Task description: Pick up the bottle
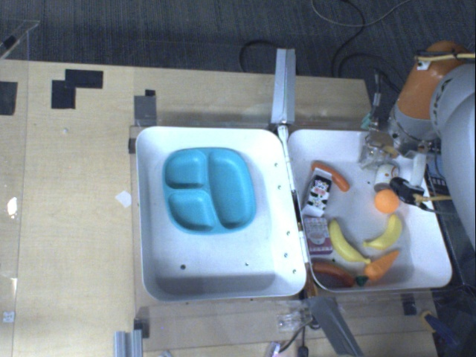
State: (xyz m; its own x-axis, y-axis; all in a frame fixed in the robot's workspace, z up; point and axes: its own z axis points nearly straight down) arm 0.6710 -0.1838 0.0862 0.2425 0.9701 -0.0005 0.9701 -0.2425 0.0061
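Over the back right corner of the right bin [425, 253], the gripper [378, 162] hangs just above the white floor. From this angle it is not possible to tell whether it is spread or pressed together. The bottle [320, 192], judged to be the white piece with black and red markings, lies flat across the same bin, near the wall shared with the left bin [223, 270]. That puts it toward the view's left of the gripper and a little nearer the camera. Its long axis runs roughly front to back, slightly tilted. An orange sausage-shaped piece [332, 175] rests against its far end, and a pink packet [316, 233] lies just beyond its near end. An orange ball [385, 201] sits close under the gripper. The grey arm [455, 117] leans in from the right, wrist turned downward.
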